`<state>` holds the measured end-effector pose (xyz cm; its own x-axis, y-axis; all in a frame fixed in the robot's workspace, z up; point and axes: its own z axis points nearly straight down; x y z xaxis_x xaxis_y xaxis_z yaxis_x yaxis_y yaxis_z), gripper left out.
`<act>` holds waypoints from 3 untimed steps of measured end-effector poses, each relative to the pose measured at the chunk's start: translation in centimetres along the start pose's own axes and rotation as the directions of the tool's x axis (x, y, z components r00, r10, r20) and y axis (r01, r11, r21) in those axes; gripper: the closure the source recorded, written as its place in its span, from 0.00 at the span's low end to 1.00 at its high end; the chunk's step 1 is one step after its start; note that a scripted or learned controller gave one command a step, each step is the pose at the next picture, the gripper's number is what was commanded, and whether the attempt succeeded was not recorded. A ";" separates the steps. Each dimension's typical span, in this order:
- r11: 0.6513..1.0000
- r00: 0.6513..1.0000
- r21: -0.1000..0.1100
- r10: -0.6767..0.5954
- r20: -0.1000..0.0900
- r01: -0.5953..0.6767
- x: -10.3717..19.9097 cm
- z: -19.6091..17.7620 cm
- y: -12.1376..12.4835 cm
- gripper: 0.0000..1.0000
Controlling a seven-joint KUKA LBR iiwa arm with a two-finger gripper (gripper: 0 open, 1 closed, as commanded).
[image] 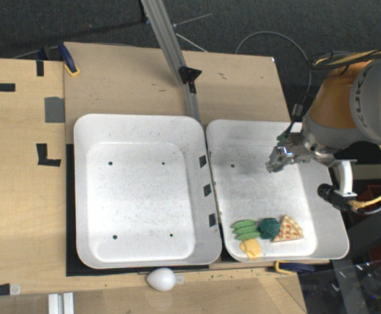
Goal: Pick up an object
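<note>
Toy food cluster (267,229) at the right bin's (243,149) six o'clock appears light, rigid; grasp the pizza slice (289,230) edgewise. Gripper (277,160) aperture indeterminable.

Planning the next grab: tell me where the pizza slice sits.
The pizza slice lies in the right bin, near its front right corner, just right of the broccoli.

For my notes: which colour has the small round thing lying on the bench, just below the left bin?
White; the egg-shaped thing shows clearly in the camera view.
</note>
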<state>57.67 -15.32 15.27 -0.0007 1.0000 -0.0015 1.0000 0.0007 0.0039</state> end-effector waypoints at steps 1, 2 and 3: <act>1.000 1.000 0.001 -0.001 -0.001 0.001 0.2 -4.2 0.1 1.00; 1.000 1.000 0.002 -0.001 -0.001 0.001 0.2 -7.3 0.2 1.00; 1.000 1.000 0.006 -0.005 -0.003 0.005 4.7 -7.1 0.0 1.00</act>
<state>57.62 -10.64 22.38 -0.0053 1.0000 0.0014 1.0000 0.0053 -0.0020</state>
